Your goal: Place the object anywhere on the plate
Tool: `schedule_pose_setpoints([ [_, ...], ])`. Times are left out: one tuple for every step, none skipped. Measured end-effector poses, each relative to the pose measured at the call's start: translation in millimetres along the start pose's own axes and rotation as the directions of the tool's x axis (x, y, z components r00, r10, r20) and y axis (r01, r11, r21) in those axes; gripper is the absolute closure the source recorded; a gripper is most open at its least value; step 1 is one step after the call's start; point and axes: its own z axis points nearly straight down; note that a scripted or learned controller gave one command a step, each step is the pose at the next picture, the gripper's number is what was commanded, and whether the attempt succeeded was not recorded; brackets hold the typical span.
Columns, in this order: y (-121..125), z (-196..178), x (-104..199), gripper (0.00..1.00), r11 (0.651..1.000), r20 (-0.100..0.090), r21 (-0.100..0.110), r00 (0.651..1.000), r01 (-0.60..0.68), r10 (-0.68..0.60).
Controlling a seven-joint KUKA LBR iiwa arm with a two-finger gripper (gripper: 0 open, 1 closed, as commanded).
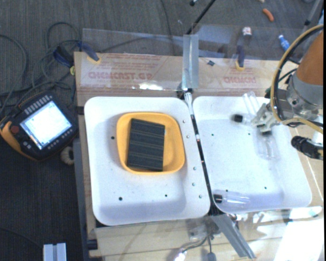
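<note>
The dark ribbed block (146, 144) lies flat on the yellow plate (121, 129) in the middle of the left bin (98, 162), its long side running from the bin's far edge toward its near edge. The gripper (259, 117) hangs over the far part of the right bin (293, 184), so the block sits well apart from it, across the seam between the bins; whether it is apart or together I cannot tell. Judging by how things lie, the placing looks done. A pendant (38, 126) rests left of the bench
</note>
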Motion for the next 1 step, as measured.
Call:
schedule_pose_setpoints([
  [0.1,-0.2,0.0,0.0,1.0,0.0,0.0,1.0,0.0,0.0],
])
